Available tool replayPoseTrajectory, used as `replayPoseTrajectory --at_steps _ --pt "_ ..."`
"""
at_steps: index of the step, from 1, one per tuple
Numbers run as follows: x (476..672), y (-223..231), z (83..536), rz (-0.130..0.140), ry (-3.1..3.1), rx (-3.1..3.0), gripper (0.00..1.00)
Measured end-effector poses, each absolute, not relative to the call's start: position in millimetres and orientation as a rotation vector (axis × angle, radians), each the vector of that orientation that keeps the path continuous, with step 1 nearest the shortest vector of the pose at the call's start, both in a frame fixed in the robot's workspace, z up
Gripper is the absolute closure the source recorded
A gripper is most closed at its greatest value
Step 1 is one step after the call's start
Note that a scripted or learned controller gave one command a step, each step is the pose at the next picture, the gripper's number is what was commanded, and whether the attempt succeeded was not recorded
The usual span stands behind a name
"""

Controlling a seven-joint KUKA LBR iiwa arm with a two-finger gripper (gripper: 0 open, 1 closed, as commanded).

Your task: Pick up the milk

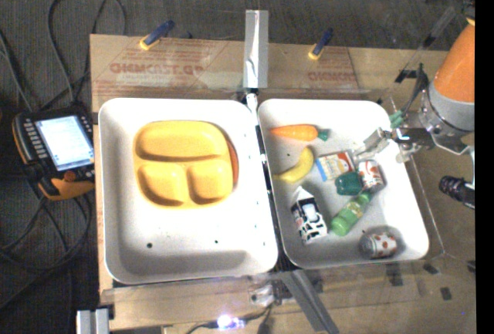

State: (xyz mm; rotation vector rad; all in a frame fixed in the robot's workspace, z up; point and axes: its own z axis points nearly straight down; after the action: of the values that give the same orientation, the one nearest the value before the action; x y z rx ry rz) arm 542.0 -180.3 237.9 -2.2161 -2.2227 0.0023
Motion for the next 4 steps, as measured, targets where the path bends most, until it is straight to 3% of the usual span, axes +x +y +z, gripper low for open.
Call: replayPoseTrajectory --at_steps 1,2,3,4 --pt "530.5 -122.9 106.9 0.001 -2.414 -2.006 0.0" --pt "482.7 -72.5 182.4 0.005 -2.191 -2.245 0.0" --pt "484.1 -96.2 101.1 -0.001 -2.147 -2.294 0.0" --pt "497.5 -86.1 182.7 0.005 -2.281 -2.156 0.0"
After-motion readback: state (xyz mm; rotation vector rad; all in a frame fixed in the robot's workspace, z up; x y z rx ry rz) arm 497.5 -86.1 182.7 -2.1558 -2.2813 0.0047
